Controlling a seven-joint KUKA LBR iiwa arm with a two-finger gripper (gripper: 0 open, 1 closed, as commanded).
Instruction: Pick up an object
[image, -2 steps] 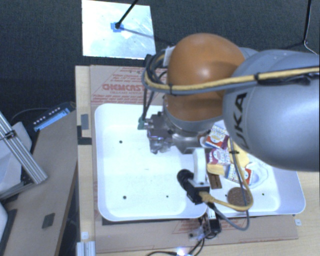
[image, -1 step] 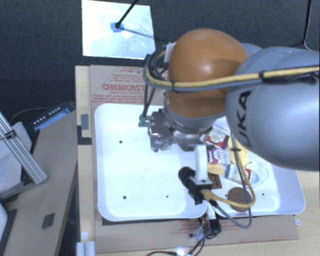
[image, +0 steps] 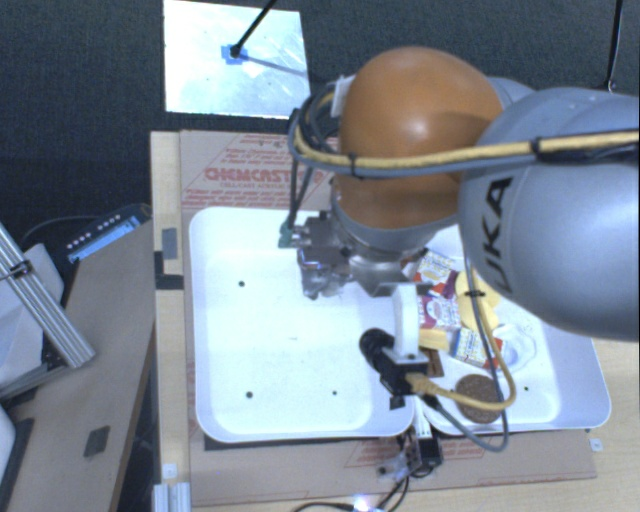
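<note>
A view from above, at a slant, of a bench with two shallow white bins side by side. They rest on a sheet of brown cardboard (image: 240, 170) printed with red lettering.

A large grey robot arm (image: 560, 200) enters from the right of the view and takes up much of the upper right. Its rounded orange band (image: 420, 110) sits above the wrist. The metal gripper (image: 316, 280) hangs below the wrist, over the upper right part of the left bin (image: 260, 340), near the wall the two bins share. From this angle it cannot be told whether the gripper is released or clenched, and nothing can be seen grasped in it. The floor of the left bin around it is white, with a few small dark specks.

The things to pick up lie in the right bin (image: 590, 400), partly hidden by the arm:
- A printed packet (image: 437, 268) in red, white and yellow lies near the top of the cluster, just beside the wrist.
- A blue and white packet (image: 468, 346) lies below it.
- A brown round disc (image: 480, 397) (possibly a biscuit, too blurred to be sure) lies lowest, near the front edge of the bin.

All three are apart from the gripper.

Beyond the bins, a shiny silvery sheet (image: 235, 60) lies at the top of the view. A slanted metal rail (image: 40, 300) stands at the far left.
</note>
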